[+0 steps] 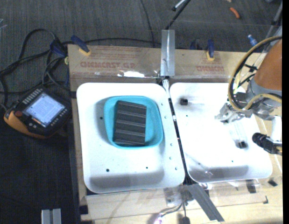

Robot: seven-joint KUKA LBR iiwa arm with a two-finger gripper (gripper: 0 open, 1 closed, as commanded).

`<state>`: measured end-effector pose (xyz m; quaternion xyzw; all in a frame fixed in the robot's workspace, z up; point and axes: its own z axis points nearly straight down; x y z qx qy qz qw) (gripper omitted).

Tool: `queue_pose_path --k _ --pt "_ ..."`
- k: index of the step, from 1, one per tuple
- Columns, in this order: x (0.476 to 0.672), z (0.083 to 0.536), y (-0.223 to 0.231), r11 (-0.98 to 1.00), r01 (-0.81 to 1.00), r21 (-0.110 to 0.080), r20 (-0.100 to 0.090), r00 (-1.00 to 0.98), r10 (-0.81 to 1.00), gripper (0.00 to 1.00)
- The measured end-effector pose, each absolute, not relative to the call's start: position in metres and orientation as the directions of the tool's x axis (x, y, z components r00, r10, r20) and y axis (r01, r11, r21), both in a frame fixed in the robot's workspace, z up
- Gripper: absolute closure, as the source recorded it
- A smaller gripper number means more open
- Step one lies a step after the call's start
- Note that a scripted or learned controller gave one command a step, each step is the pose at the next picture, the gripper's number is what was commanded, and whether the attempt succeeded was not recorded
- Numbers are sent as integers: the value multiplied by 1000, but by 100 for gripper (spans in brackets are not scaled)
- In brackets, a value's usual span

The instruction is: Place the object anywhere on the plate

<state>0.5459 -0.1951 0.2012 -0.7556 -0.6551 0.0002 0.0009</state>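
A light blue plate (pixel 156 125) lies in the left white bin (pixel 130 174). A dark grey ridged block (pixel 130 122) rests flat on the plate, near its middle. My gripper (pixel 238 133) hangs over the right side of the right bin (pixel 205 162), far from the plate and the block. A small dark spot (pixel 241 144) sits at the gripper's lower tip; what it is cannot be told.
A small black piece (pixel 183 101) lies in the right bin's back left corner. Yellow and black cables (pixel 242 76) loop around the wrist. A hand-held control pendant (pixel 40 112) lies on the floor to the left of the bench.
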Motion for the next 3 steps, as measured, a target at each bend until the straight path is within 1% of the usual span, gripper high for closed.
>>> queue_pose_path --k 1,2,3 --pt "546 201 -195 -142 990 -2 1 142 990 0" --pt "483 245 -107 -360 933 -5 -1 360 933 0" --pt "483 245 -107 -360 933 -5 -1 360 933 0"
